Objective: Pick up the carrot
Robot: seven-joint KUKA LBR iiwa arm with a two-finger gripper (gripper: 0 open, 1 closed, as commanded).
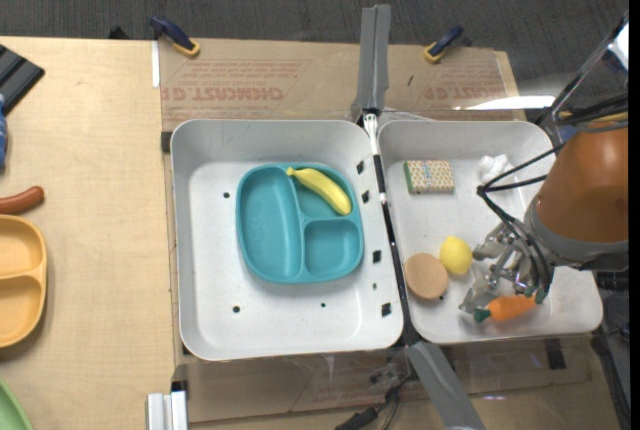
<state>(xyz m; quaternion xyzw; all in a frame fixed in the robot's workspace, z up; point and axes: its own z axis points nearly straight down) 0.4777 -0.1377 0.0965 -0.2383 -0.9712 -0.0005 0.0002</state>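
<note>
Fingers (pixel 484 301) spread, straddling carrot (pixel 511 308) in right bin (pixel 590 318), grip unclear; lemon (pixel 456 255) near, banana (pixel 322 189) on teal plate (pixel 268 236)

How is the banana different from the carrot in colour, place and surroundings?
The banana is yellow; the carrot is orange with a green end. The banana lies on the teal divided plate in the left bin; the carrot lies on the floor of the right bin, near its front edge. The gripper is right at the carrot, far from the banana. Both are elongated toy foods.
</note>
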